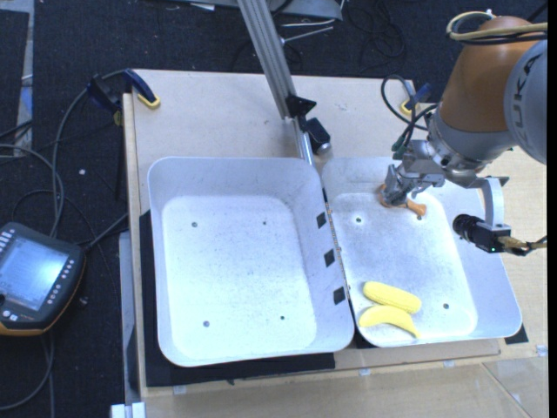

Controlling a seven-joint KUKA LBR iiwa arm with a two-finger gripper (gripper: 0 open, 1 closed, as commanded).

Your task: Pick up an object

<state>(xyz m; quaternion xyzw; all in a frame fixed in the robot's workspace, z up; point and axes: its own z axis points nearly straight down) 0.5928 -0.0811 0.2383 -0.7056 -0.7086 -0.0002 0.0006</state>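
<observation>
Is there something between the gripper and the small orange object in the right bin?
Nothing visible stands between them. The gripper is low at the far end of the right bin, directly at the orange object. The two yellow bananas lie apart, at the bin's near edge.

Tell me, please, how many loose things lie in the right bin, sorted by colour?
Yellow: 2, one banana-like piece and another yellow piece beside it.
Orange: 1, a small orange thing under the gripper.
Total: 3.
</observation>
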